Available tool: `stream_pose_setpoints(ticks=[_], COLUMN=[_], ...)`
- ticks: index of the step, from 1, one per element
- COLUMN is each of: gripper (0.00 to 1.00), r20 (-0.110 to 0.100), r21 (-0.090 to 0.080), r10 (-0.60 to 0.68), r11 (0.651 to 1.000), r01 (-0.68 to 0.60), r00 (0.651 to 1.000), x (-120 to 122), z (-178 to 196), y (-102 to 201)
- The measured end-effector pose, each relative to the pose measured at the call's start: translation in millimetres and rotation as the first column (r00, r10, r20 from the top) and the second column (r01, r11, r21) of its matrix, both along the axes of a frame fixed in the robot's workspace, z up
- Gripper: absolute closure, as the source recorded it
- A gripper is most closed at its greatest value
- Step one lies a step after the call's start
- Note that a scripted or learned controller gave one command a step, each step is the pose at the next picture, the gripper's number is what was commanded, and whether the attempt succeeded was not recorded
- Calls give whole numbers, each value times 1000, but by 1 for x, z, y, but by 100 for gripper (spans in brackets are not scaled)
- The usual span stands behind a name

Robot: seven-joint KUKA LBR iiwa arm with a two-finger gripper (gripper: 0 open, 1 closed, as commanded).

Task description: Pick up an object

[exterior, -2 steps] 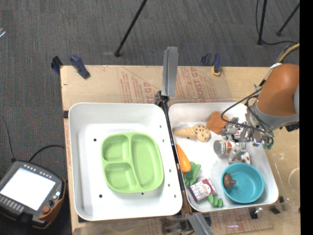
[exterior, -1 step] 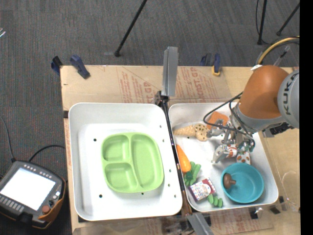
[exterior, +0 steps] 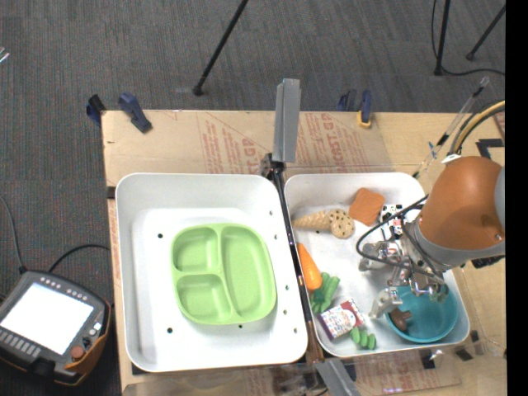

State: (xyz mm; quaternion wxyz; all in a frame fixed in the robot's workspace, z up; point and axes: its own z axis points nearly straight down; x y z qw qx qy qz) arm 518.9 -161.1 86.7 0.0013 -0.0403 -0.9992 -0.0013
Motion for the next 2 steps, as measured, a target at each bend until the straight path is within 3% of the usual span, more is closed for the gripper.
stream_pose_setpoints(ticks=[1,2], gripper=[0,0], r20=[3,6], r21=[0,-4], r10=[-118,-39], r11=[993,999], r01=[118,39], r00=[993,999], x=[63,90], z=[1,2], y=[26,-53])
